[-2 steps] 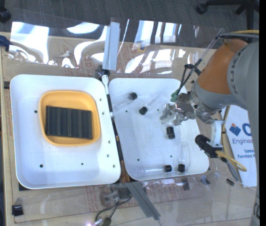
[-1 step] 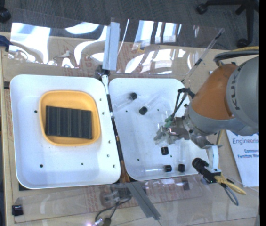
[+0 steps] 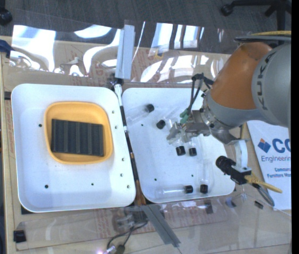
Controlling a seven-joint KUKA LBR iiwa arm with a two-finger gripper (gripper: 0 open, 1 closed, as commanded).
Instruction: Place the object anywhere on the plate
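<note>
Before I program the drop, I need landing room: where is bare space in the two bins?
Left bin: bare white around the yellow plate, widest along its front. Right bin: crowded mid-bin with clear vials beneath the gripper.

1. My arm [image 3: 255,83]: smooth grey shell and a satin orange band.
2. The two bins [image 3: 27,142]: matt white plastic.
3. The plate [image 3: 78,134]: smooth yellow plastic, with a ribbed dark insert.
4. The counter [image 3: 85,232]: pale wood under glossy clear sheet.
</note>
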